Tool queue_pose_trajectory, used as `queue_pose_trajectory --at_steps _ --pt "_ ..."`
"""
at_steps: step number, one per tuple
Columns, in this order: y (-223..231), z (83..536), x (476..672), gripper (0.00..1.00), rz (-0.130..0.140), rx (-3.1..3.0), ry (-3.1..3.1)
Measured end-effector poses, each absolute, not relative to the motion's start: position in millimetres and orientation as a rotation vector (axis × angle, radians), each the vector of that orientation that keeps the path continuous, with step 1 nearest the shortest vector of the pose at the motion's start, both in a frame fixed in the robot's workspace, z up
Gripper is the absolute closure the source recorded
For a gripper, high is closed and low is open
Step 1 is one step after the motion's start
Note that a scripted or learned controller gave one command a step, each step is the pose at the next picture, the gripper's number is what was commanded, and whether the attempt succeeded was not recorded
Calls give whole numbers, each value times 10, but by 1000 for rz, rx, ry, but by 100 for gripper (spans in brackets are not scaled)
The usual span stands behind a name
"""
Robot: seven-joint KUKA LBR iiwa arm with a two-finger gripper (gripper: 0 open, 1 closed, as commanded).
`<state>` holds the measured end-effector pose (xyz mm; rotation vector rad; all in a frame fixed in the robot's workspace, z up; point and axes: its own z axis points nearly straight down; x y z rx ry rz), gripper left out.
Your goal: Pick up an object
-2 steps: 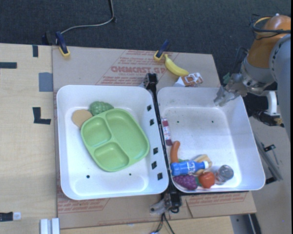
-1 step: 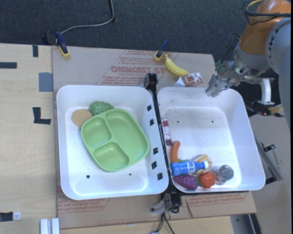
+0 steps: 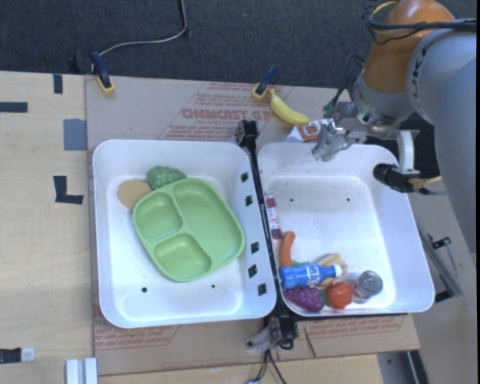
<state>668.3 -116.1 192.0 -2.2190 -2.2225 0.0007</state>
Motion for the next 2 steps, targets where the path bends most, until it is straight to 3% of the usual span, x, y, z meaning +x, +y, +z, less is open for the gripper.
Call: queue_pose_trajectory --at_steps 1,2 --pt "-1164 1920 6682 0 2 -2219 -2223" --pt "-1157 2016 6685 100 2 -2217 -2225"
